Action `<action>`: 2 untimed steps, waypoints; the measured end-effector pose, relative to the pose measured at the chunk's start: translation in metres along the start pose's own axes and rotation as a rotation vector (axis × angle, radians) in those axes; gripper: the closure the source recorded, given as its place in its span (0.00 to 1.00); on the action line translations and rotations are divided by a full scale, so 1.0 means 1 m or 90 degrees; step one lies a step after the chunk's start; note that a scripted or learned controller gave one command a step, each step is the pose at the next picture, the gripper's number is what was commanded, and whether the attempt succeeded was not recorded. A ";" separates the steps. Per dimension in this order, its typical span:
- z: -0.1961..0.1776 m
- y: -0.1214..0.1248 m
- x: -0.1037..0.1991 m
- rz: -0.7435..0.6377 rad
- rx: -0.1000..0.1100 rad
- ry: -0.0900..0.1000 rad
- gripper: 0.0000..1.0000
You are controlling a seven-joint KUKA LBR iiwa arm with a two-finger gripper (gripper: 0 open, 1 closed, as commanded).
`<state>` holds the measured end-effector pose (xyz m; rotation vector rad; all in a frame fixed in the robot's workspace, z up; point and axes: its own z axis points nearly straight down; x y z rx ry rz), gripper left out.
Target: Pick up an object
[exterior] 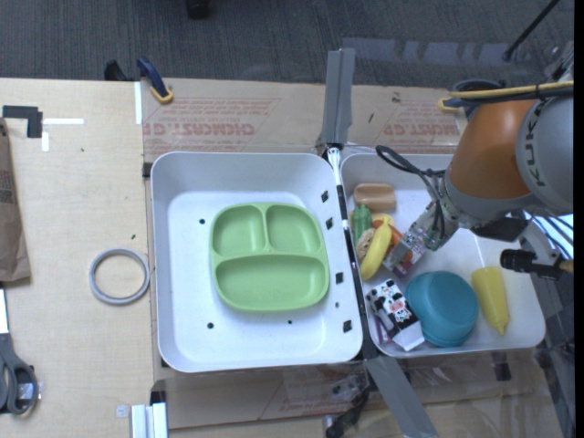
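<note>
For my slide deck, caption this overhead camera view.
KUKA arm's gripper reaches among toys in the right bin; green plate sits in the left bin.

Grey arm point(552, 149) with a broad orange band point(493, 153) (black cable trailing beside)

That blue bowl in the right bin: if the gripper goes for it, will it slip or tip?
The blue bowl looks smooth and rounded, so it probably slips from a side pinch. It appears light, likely plastic. It touches the black-and-white box, so a push may shift both.
</note>
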<state>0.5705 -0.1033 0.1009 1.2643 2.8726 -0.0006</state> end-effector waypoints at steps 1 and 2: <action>-0.091 0.075 -0.006 0.187 0.001 0.000 1.00; -0.092 0.101 -0.021 0.157 0.001 0.000 1.00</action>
